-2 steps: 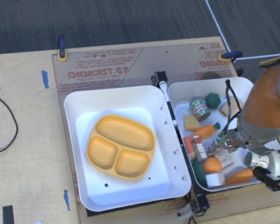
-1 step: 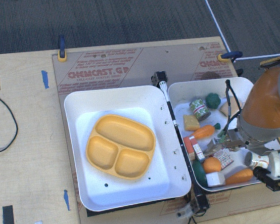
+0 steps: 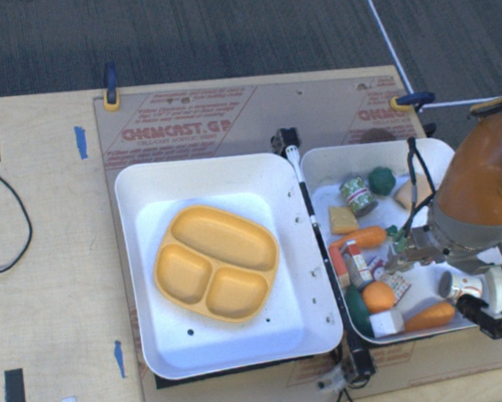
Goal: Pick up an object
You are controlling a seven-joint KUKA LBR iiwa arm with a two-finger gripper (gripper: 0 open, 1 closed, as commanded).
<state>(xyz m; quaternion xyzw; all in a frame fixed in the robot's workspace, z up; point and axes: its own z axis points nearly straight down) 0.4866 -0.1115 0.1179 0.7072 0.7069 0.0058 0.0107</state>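
The right bin [image 3: 319,166], in the right half of the frame, holds a heap of small toy foods. Near its lower rim an orange ball [image 3: 379,296] sits just beside a green piece [image 3: 355,302], with a white block [image 3: 386,322] below it and a carrot [image 3: 430,316] lying flat to the right. A second carrot [image 3: 368,238] lies higher up, next to a yellow wedge [image 3: 343,220]. Toward the top of the bin stand a small can [image 3: 356,194] with a green label, its print too small to read, a dark green ball [image 3: 381,179] and a tan piece [image 3: 404,195]. A red-and-white packet [image 3: 357,267] lies along the bin's left wall; its writing cannot be made out.

The gripper [image 3: 398,256] hangs low over the middle of this heap, just right of the packet and above the orange ball. Whether its fingers are apart or together cannot be told, nor whether anything lies between them.

The arm [image 3: 486,184] comes in from the right edge, its orange band broad above the bin's right side, the grey wrist angled down and left toward the heap.

The left bin [image 3: 140,252], at centre frame, carries a yellow three-part tray [image 3: 217,262], tilted a little.

Both bins rest on a brown sheet [image 3: 251,115] printed in red; mirrored letters along its upper edge look like "CHEMCAST GP". A blue clamp [image 3: 110,85] grips the sheet's upper left corner, another [image 3: 410,100] its upper right.
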